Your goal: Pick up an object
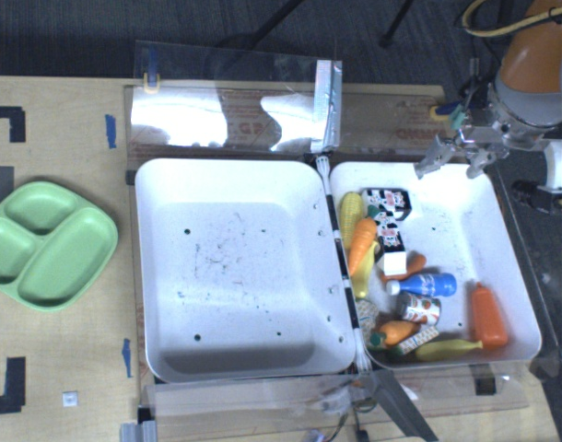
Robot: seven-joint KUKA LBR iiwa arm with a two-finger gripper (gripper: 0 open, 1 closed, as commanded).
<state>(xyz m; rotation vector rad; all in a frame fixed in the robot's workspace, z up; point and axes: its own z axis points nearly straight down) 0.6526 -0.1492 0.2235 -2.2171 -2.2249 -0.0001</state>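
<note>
The grey two-finger gripper [455,160] hangs over the far rim of the right shallow white bin [511,238], its fingers spread apart with nothing between them. Below it, well apart, objects crowd the bin's left side: a black-and-white patterned pack [388,205], a yellow corn cob [352,212], an orange carrot [361,244], a blue-and-white bottle [425,285] and an orange-red bottle [487,314]. On the bench, far left, sits a green divided plate [47,244]
</note>
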